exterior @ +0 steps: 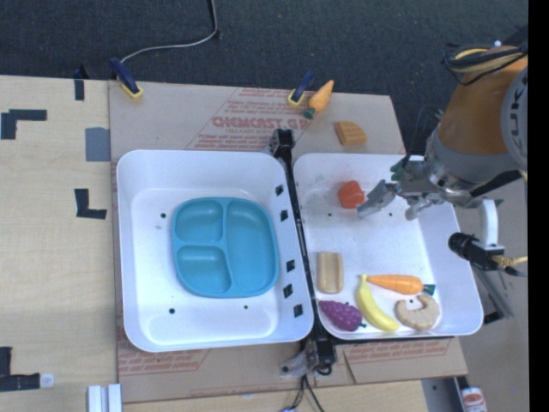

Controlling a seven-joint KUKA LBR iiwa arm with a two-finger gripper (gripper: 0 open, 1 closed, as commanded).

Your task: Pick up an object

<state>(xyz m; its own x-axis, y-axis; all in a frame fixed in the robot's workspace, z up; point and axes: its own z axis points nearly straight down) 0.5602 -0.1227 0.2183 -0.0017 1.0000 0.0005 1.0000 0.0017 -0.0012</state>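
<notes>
Right bin (446,256), near edge: purple grapes (341,315), banana (374,306), a tan pretzel-like piece (418,312), a carrot (395,283), and a bread slice (330,272). Left bin (141,230) holds a blue divided plate (226,245). Farther back, a red toy (likely a tomato) (350,194) lies just beside the gripper (393,204), whose jaws stand spread apart, gripping nothing.

Right bin's (446,256) middle lies open; toys (377,303) crowd its near edge.
</notes>
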